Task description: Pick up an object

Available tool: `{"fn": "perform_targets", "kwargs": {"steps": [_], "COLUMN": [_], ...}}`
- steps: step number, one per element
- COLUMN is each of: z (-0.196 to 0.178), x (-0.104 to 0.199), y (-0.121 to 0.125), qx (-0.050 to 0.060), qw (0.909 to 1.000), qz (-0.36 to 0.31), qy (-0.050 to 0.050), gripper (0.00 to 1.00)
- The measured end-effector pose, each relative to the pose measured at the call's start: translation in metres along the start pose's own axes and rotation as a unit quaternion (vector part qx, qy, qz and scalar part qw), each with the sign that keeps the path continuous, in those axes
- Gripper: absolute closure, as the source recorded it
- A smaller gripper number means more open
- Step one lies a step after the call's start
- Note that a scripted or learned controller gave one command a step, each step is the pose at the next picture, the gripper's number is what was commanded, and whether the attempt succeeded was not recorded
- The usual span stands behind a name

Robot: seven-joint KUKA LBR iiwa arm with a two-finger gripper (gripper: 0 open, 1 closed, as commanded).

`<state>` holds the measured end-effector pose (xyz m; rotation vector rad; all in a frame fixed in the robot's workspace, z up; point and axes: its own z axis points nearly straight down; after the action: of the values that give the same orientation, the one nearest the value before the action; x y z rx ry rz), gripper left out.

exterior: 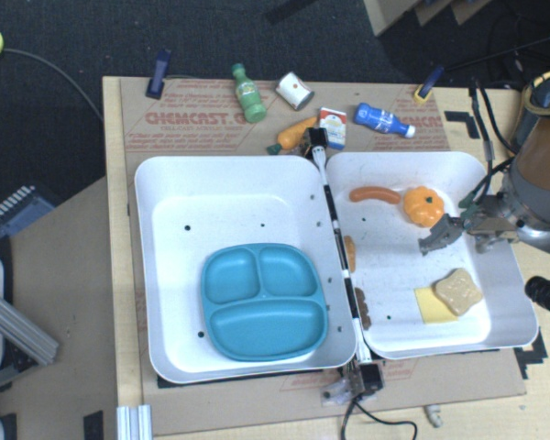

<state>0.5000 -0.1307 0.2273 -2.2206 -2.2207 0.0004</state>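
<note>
A grey robot arm reaches in from the right over the right-hand bin of two shallow white bins set side by side on a desk. Its gripper hangs low over the bin floor, just below an orange pumpkin-shaped toy; the dark fingers look parted, with nothing between them.

A sausage-like toy lies touching the left side of the orange toy near the bin's far wall. Toward the near right corner, a tan bread-like piece rests partly on a yellow slab. A small brown item lies against the bin's left wall, by the divider between the two bins.

The left bin holds a blue divided plate with three compartments, lying flat toward the near side.

Beyond the bins, on the desk's printed surface, loose items lie scattered: a green bottle, a small white can, a blue bottle, a small white carton with red markings and an orange carrot-like toy just beside it. A blue clip sits at the far left corner of the desk and another at the far right. Dark carpet surrounds the desk.
</note>
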Motion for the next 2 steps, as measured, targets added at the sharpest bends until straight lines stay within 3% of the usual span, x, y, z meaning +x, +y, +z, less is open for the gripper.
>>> {"fn": "perform_targets", "kwargs": {"steps": [1,2], "z": [0.141,0.14], "x": [-0.054,-0.019], "y": [-0.014,0.048], "qx": [-0.003,-0.005], "qw": [1.0,1.0], "qz": [0.0,-0.001], "qy": [-0.002,-0.001], "gripper": [0.0,0.0]}}
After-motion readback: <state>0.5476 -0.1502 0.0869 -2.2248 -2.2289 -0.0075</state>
